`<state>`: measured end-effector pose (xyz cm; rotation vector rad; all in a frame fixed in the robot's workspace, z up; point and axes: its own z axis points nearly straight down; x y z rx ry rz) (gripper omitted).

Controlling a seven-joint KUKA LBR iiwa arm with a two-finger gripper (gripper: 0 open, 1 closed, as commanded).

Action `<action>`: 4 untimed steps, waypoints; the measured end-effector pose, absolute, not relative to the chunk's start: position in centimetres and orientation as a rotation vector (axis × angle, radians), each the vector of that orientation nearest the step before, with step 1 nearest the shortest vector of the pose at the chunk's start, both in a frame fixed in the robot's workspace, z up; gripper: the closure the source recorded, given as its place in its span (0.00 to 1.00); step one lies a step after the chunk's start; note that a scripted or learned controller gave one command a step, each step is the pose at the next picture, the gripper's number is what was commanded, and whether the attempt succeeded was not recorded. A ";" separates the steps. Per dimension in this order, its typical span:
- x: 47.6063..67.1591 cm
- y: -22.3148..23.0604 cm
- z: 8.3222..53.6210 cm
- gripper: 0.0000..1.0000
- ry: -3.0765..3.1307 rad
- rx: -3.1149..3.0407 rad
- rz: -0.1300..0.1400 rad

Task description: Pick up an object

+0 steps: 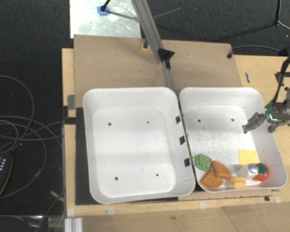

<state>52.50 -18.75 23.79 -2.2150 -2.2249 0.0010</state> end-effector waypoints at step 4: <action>52.3 -17.4 9.4 0.00 -2.220 -2.218 0.002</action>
